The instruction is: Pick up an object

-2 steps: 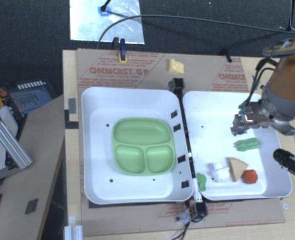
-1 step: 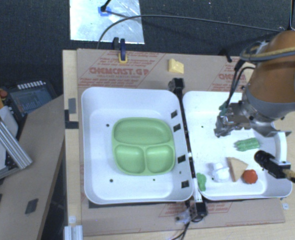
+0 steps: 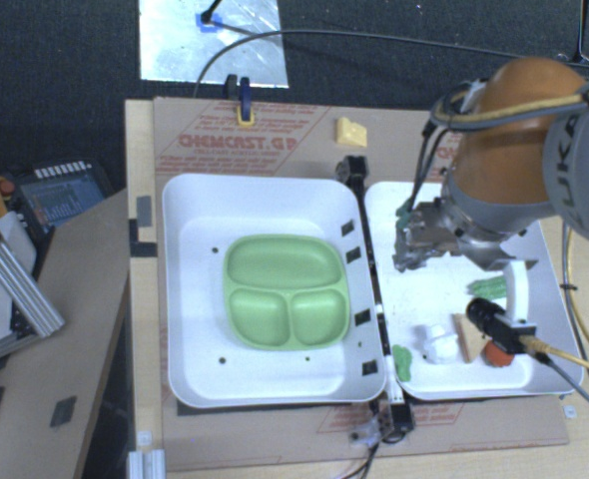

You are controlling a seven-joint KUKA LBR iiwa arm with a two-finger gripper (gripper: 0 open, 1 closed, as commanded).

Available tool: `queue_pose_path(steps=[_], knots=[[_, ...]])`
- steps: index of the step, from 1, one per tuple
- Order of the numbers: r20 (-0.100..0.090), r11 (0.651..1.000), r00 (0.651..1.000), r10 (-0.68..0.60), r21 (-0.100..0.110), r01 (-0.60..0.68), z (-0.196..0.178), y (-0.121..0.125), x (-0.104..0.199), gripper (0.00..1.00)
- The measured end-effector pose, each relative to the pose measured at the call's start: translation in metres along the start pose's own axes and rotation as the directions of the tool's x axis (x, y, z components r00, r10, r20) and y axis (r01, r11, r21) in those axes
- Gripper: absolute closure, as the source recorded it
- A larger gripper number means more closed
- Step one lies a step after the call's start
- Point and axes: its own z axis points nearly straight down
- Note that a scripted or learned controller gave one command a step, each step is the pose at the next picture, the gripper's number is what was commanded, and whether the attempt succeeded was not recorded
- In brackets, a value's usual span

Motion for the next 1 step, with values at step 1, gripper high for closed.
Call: queue_pose_path(steps=[1], knots=[[0.000, 1.000, 1.000, 0.000, 0.001, 0.000, 0.0142, 0.0082, 0.0526, 1.00]])
